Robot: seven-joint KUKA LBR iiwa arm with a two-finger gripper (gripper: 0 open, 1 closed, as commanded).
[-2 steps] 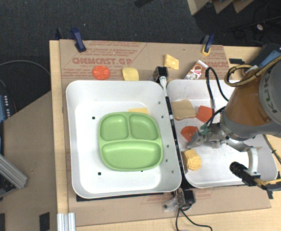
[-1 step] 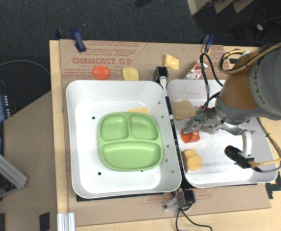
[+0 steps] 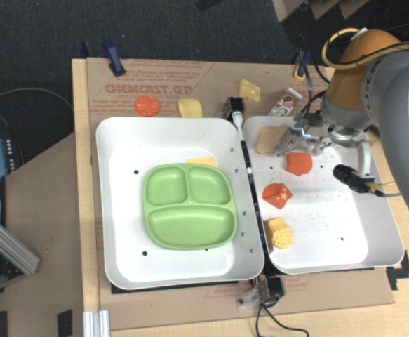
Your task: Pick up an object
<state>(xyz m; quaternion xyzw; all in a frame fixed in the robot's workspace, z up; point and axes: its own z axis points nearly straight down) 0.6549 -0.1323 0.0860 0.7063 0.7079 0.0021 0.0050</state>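
Green divided plate (image 3: 189, 206) in left bin (image 3: 120, 188); toy foods in right bin (image 3: 344, 237).

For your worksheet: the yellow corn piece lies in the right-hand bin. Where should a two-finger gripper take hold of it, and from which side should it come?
Probably from straight above. The corn piece lies flat on the right bin floor, apart from the red strawberry-like piece, though close to the bin's left wall. Close the fingers across its narrower width at mid-length, so neither finger has to fit between it and the wall.

Green plate (image 3: 189, 206) hides yellow piece (image 3: 201, 161) (mostly).
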